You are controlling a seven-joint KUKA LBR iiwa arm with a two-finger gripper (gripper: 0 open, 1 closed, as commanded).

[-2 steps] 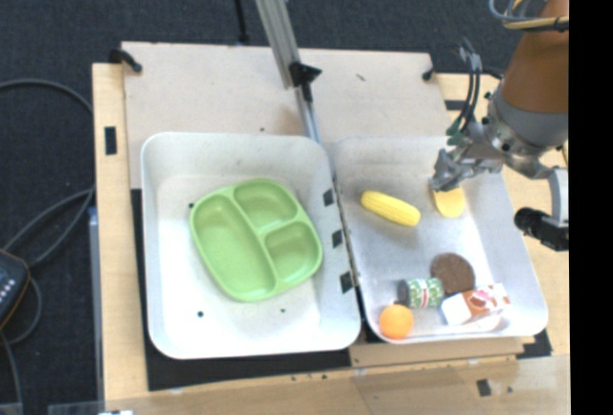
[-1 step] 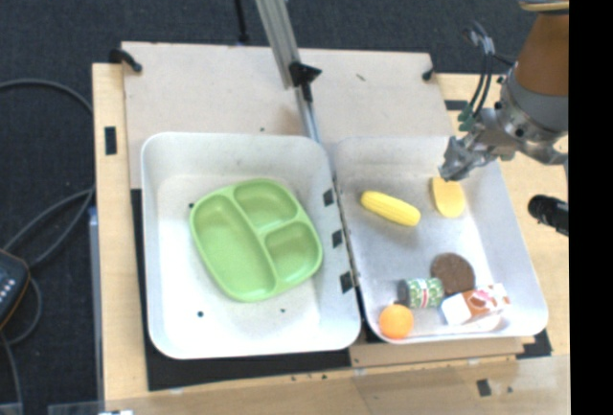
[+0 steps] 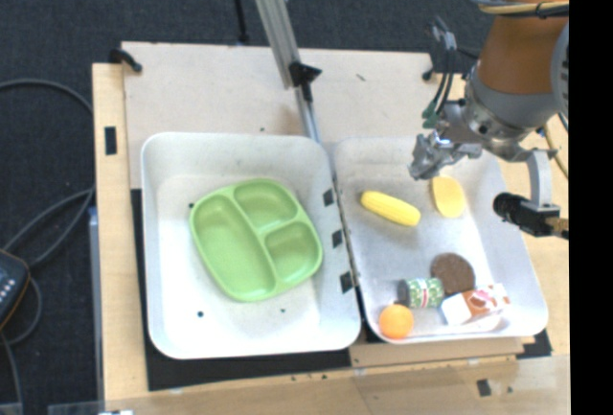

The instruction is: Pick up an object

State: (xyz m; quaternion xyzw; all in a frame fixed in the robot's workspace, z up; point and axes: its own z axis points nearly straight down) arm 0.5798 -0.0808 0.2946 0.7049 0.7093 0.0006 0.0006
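Observation:
My gripper [image 3: 428,159] hangs over the back of the right bin [image 3: 383,159], just above and left of a pale yellow oval piece [image 3: 448,196]. A yellow banana-like piece [image 3: 390,208] lies to its lower left in the same bin. Toward the bin's front lie a brown round disc [image 3: 452,271], a small green can [image 3: 421,291], an orange ball [image 3: 396,320] and a red and white carton [image 3: 475,305]. Nothing shows between the gripper's fingers.
The left bin [image 3: 168,173] holds a green divided plate [image 3: 256,237]. A slanted metal pole [image 3: 278,20] rises behind the bins, ending at a clamp near their shared wall. The arm's orange band [image 3: 522,30] stands over the bench's right side.

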